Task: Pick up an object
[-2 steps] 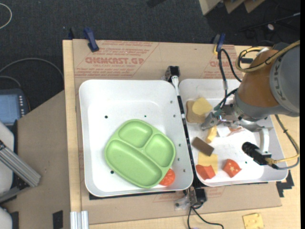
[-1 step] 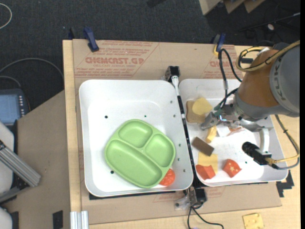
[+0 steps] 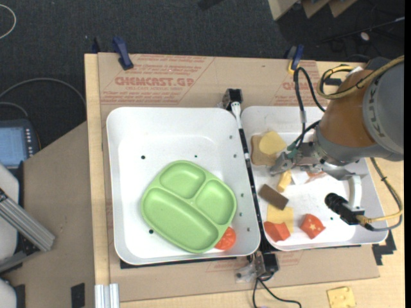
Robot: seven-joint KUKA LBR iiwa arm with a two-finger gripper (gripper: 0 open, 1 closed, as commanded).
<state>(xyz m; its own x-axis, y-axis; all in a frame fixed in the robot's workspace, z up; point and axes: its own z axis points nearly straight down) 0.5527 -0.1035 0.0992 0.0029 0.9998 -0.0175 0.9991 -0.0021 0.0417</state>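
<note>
Yellow block (image 3: 270,142) beside gripper (image 3: 287,163), red piece (image 3: 226,239) half-hidden under green tray (image 3: 187,205)

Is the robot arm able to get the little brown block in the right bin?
Probably yes. The brown block lies flat with its top bare in the right bin, and the gripper hangs just above it. A yellow piece and an orange block crowd its sides, though.

Grey arm (image 3: 385,108), orange band (image 3: 343,117), yellow cable (image 3: 379,220).
</note>
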